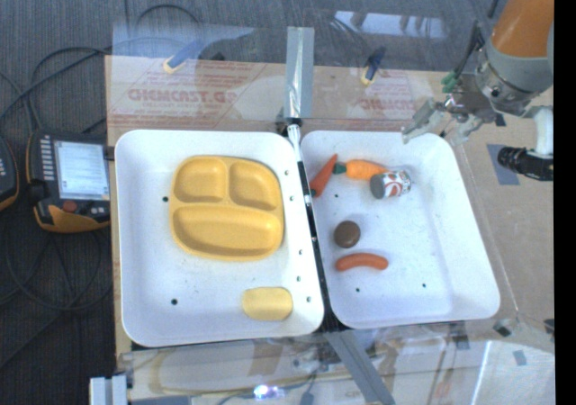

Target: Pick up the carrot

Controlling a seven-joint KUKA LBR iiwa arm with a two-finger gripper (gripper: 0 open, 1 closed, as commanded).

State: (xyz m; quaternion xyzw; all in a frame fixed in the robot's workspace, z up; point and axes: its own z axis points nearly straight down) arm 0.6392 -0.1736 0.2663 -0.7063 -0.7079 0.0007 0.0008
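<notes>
A: Where's the carrot (365, 169)?
B: Right bin (468, 241), far end, touching the can (391, 184).
A: And the gripper (439, 121)?
B: Above the far corner, fingers apart, holding nothing.
A: Grip advice?
B: Probably light, rigid, smooth; pinch across its thick middle.

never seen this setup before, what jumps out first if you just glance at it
The big yellow plastic divided tray in the left white bin draws the eye first, with a small yellow block below it. Next is the grey arm's two-finger gripper, hovering at the far right corner of the right white bin, near the orange carrot and a red-and-white can.
</notes>
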